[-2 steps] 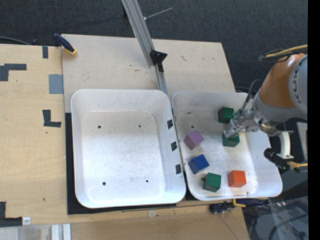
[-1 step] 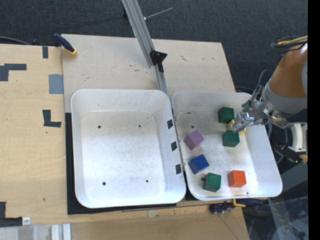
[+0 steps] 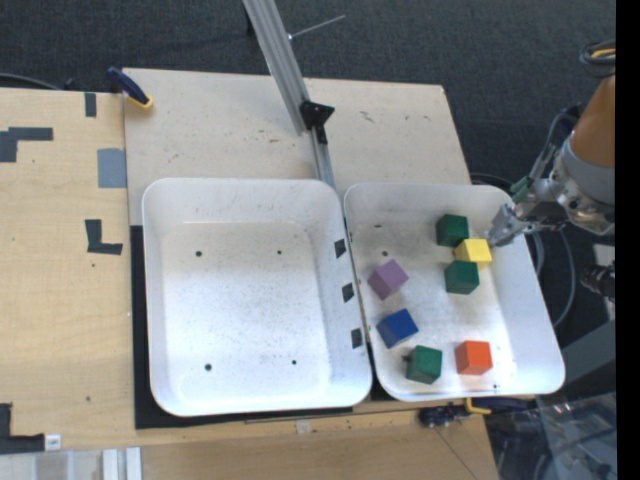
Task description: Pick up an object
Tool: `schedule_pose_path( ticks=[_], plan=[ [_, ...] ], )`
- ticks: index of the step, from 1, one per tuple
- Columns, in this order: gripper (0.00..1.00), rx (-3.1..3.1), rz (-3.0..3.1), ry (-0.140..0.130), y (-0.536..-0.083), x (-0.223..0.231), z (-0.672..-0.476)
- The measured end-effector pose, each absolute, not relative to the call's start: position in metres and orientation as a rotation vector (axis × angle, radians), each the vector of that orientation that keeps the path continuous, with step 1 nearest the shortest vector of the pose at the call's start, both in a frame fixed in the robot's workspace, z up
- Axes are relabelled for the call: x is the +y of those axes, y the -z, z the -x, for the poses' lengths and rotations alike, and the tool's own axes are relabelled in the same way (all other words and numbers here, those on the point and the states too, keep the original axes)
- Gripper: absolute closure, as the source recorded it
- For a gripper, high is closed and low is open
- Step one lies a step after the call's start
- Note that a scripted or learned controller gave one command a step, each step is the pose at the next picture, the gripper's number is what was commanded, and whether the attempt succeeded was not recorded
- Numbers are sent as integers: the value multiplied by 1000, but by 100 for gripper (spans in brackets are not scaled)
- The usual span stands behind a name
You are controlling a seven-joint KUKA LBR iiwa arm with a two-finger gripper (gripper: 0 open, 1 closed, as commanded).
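**Claw at the yellow cube in the right bin**

A small yellow cube (image 3: 474,251) lies in the upper right part of the right bin (image 3: 525,313). The claw (image 3: 497,230) sits just beside it, at the cube's upper right corner, near the bin's right wall. Whether the claw is spread or pressed together cannot be told from this angle, and nothing can be seen gripped in it.

Two green cubes flank the yellow one. The upper green cube (image 3: 452,230) is just to its upper left, and the middle green cube (image 3: 461,277) is just below it, touching or nearly so. A purple cube (image 3: 388,278) lies farther left, near the wall between the bins. Below that is a blue cube (image 3: 397,327). Along the bin's lower edge sit a third green cube (image 3: 424,364) and, to its right, an orange cube (image 3: 474,357).

The arm (image 3: 590,163) enters from the right, grey with an orange band above the wrist.

The left bin (image 3: 160,218) touches the right bin along one side. Both are shallow and white, and rest on a pale wooden table (image 3: 220,118). A slanted metal rail (image 3: 275,43) runs from the top of the view down to the gap between the bins.
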State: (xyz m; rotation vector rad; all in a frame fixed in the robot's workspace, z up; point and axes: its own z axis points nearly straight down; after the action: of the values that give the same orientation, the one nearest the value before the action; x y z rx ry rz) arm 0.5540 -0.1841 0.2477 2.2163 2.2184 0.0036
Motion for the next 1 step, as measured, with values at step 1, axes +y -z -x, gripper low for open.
schedule_pose_path(
  ticks=[1],
  plan=[
    [100, 2221, -2218, -2, -280, -184, -555]
  ],
)
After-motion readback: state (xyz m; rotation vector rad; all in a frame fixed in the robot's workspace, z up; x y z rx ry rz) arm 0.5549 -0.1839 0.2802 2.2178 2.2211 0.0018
